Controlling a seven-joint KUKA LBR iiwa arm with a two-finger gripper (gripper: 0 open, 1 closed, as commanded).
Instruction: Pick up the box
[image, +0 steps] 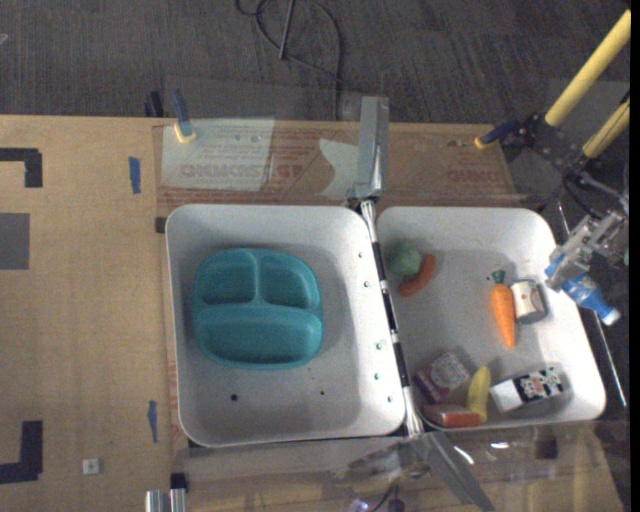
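A white carton-like box with black patches lies on its side near the right bin's front right corner. A smaller purple box sits left of it, near the front of the same bin. My gripper is at the right bin's right rim, blurred and partly cut off by the frame edge. It is well behind the white box and has nothing visibly in it.
The right bin also holds a carrot, a small grey-white object, a green ball beside a red piece, a banana and a red item. A teal divided plate lies in the left bin.
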